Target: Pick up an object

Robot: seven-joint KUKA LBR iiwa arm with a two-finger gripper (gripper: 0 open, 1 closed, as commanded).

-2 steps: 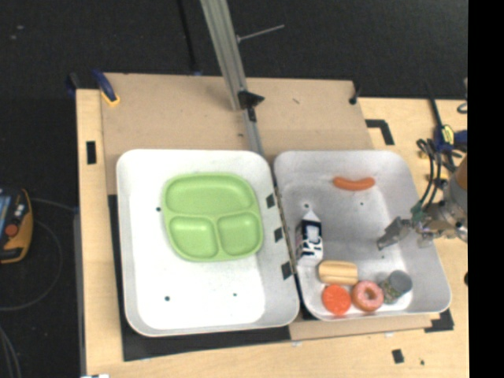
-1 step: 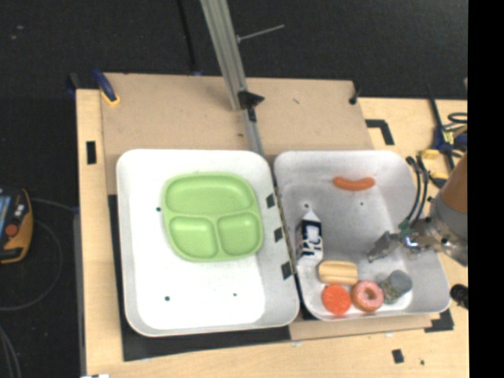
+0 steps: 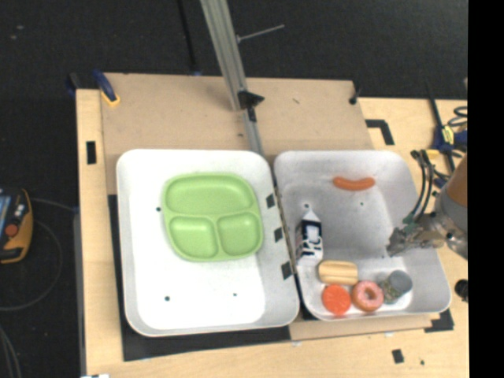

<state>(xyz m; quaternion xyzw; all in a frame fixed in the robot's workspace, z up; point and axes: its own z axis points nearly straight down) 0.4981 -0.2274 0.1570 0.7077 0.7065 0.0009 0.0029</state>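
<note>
end effector (image 3: 403,239) at right bin (image 3: 346,164) right edge; centre floor bare

The arm (image 3: 455,203) is cut off at the right edge, only its wrist end in sight. The gripper (image 3: 400,241) is small and dark, its fingers too blurred to read. A grey object (image 3: 396,283) near the donut (image 3: 367,295) is too indistinct to name.
</note>
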